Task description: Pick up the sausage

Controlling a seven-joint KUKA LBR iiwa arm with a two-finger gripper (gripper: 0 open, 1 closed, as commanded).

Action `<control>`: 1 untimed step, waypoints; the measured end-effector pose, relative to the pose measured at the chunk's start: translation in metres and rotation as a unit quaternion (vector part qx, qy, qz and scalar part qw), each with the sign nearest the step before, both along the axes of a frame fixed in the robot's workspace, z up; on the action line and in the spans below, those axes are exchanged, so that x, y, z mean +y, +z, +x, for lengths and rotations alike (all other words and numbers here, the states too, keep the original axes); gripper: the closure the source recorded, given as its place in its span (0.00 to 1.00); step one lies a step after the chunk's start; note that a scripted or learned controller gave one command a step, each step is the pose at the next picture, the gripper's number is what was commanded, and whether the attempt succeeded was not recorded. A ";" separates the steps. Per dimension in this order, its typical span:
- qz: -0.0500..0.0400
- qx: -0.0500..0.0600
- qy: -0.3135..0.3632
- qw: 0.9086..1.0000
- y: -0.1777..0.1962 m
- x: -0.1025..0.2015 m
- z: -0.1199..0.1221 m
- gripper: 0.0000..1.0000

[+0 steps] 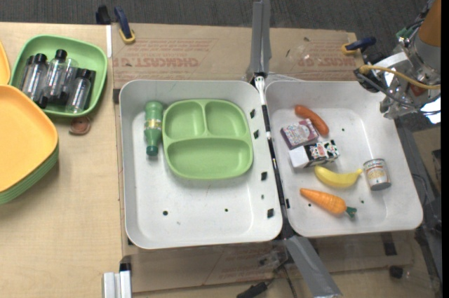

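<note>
The sausage [311, 118] is a short reddish-orange link lying at a slant in the back left part of the right bin [393, 216]. It rests just behind a small purple box [299, 132]. My gripper [396, 90] hangs over the bin's back right corner, well to the right of the sausage and apart from it. Cables and metal parts clutter the gripper, and nothing can be seen held in it.
The right bin also holds a black-and-white carton [314, 153], a banana [337, 177], a carrot [327, 202] and a small can [377, 174]. In the left bin [203, 219] lie a green divided plate [208, 139] and a green bottle [153, 127]. Yellow plates [24, 142] and a green tray of bottles [59, 76] stand at the far left.
</note>
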State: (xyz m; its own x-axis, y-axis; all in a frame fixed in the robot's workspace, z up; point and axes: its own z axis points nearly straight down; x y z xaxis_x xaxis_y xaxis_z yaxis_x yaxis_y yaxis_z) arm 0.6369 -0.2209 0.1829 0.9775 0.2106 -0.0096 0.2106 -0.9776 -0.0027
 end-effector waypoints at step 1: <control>0.000 0.002 0.002 1.000 0.008 0.000 0.000 1.00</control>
